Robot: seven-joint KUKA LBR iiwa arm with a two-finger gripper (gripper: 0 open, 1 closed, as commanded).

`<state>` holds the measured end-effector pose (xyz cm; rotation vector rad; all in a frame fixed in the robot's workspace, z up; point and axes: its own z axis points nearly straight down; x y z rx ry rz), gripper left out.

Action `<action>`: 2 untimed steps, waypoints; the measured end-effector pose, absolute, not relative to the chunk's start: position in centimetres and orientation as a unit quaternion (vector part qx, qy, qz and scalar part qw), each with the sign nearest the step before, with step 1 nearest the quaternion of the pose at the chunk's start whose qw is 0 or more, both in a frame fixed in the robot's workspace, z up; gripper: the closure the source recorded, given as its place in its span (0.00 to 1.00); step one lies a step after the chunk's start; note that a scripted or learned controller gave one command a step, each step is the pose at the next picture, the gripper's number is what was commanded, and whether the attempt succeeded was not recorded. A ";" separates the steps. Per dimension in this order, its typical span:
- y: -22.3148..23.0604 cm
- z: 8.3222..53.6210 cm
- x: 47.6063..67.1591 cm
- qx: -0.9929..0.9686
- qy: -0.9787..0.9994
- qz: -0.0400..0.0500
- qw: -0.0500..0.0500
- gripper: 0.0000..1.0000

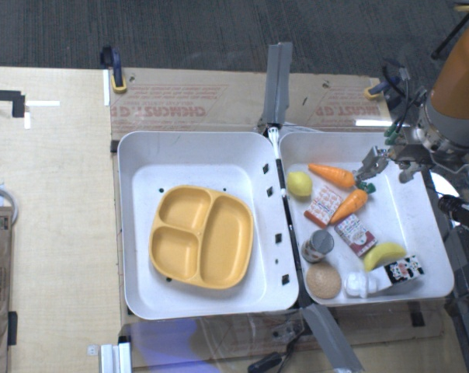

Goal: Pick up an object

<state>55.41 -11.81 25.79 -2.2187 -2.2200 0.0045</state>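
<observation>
Up at the right side of the right bin (432, 208), the end effector (383, 162) hangs over the bin's upper part, its metal fingers spread apart with nothing between them. The arm (458, 84) behind it shows its orange band and grey wrist, reaching in from the right edge.

Just below and left of the fingertips lie two carrots: one carrot (332, 176) stretched across the upper middle of the bin with its green top toward the end effector, and a second carrot (351, 203) slanting down-left beneath it, its green end also near the fingers. A lemon (299, 183) sits at the bin's left wall, beside the first carrot. Between the lemon and the second carrot rests a small red-and-white packet (324, 205), and a second red packet (356, 235) lies lower, just under the slanted carrot. Farther down are a grey can (319, 245), a round brown cookie (324, 281) below it, a banana (383, 255), a small black-and-white carton (404, 270) touching the banana's lower side, and a white object (359, 286) beside the cookie.

The left bin (133, 208) holds a yellow divided plate (202, 236) with three compartments. Both bins stand side by side on the table (48, 208).
</observation>
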 end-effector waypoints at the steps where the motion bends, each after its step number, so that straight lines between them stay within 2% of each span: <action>1: -10.8 19.1 62.1 -0.682 -0.731 0.001 0.001 0.00; 2: -8.4 25.8 62.9 -0.696 -0.718 0.001 0.000 0.00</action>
